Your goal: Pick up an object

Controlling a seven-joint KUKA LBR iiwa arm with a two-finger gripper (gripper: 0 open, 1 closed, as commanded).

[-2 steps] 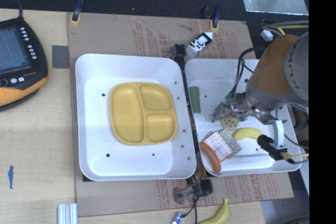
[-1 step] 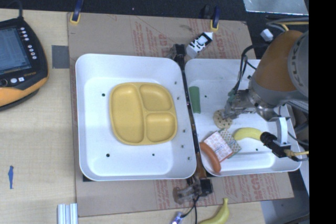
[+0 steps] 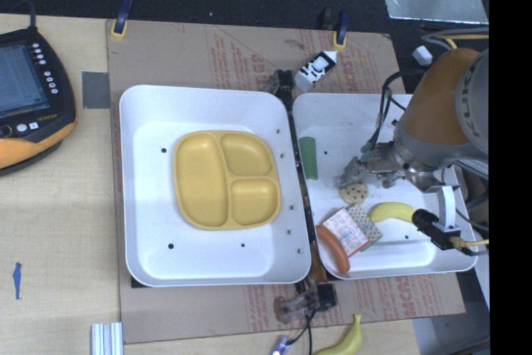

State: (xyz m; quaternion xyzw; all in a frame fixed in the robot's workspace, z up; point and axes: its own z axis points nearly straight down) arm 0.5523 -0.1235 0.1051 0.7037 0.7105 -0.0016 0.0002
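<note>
- Since the task names no particular thing, the nearest candidate counts most: a round speckled cookie (image 3: 354, 193) lies in the right bin (image 3: 332, 108), just below and slightly left of the pincer (image 3: 359, 172) as the camera sees it.
- The pincer hangs low over the middle of that bin, a grey metal cluster at the end of the arm (image 3: 440, 108), which comes in from the right. Whether it is spread or pressed together I cannot tell; nothing is visibly caught in it.
- A yellow banana (image 3: 391, 213) lies lower right of the cookie, long axis running roughly left to right with a slight curve, near the pincer but apart from it.
- A red-and-white wrapped packet (image 3: 347, 230) sits near the bin's front wall, with a sausage-like red piece (image 3: 331, 248) beside it, lying on a slant.
- A green stick (image 3: 308, 158) lies left of the pincer, near the bin's left wall, long axis running toward and away from the camera.
- By my judgement a short drop down and left would meet the cookie; the banana needs a shift to the right.
- The arm's bulk hides the bin's right part, and the wrist is cut off at the frame's edge.
- The left bin (image 3: 137, 179) holds a yellow divided plate (image 3: 226, 179), well apart from the pincer.
</note>
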